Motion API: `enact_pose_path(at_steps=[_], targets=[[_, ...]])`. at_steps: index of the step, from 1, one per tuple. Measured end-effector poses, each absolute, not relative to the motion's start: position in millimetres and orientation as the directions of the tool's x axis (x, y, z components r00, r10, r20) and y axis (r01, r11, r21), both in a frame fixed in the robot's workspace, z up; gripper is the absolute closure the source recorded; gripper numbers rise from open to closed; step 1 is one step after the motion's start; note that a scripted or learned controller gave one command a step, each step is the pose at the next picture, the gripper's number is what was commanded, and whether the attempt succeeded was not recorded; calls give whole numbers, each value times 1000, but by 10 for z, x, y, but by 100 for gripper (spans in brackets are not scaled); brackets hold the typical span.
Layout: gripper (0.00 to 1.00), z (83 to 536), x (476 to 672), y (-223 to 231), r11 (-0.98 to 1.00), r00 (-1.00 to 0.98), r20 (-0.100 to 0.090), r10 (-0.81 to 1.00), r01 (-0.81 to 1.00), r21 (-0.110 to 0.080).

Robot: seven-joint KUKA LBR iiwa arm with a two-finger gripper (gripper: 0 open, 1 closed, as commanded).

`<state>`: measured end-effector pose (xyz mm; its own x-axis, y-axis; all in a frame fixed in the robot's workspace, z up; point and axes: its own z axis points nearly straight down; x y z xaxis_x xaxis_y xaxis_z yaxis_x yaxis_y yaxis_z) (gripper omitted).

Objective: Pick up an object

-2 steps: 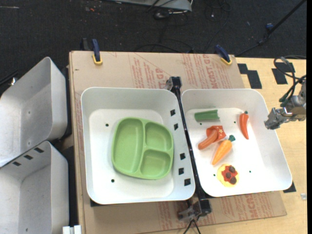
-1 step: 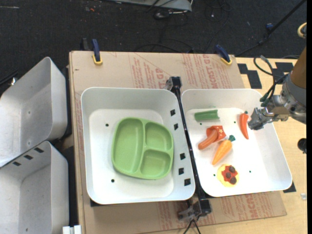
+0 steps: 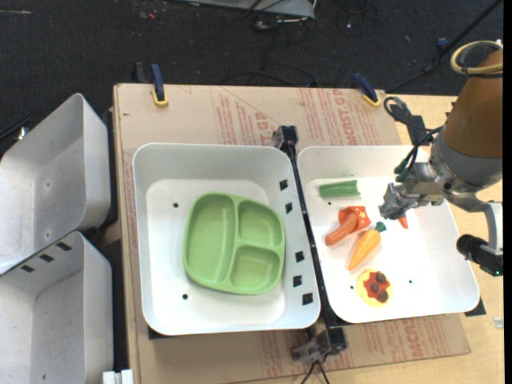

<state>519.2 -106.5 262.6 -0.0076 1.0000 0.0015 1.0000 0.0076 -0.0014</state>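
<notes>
The right white bin (image 3: 448, 290) holds a green block (image 3: 338, 188) at its back, a red-orange toy (image 3: 347, 222) in the middle, an orange carrot (image 3: 364, 248) beside it, and a yellow disc with dark red bits (image 3: 374, 287) near the front. My gripper (image 3: 394, 209) hangs over the bin's right half, just right of the carrot's green top. A small red piece (image 3: 403, 222) shows right below the gripper. The arm's grey wrist covers the view of the fingers.
The left white bin (image 3: 152, 238) holds a green divided plate (image 3: 235, 243). Two more white bins (image 3: 48, 206) lie off the bench at the left. Blue clamps (image 3: 158, 85) grip the bench's back edge. Cables run behind the bench.
</notes>
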Motion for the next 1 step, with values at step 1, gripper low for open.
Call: enact_pose_path(at_steps=[1], targets=[[100, 2664, 5257, -513, 8, -8, 2, 1000, 1000, 0]])
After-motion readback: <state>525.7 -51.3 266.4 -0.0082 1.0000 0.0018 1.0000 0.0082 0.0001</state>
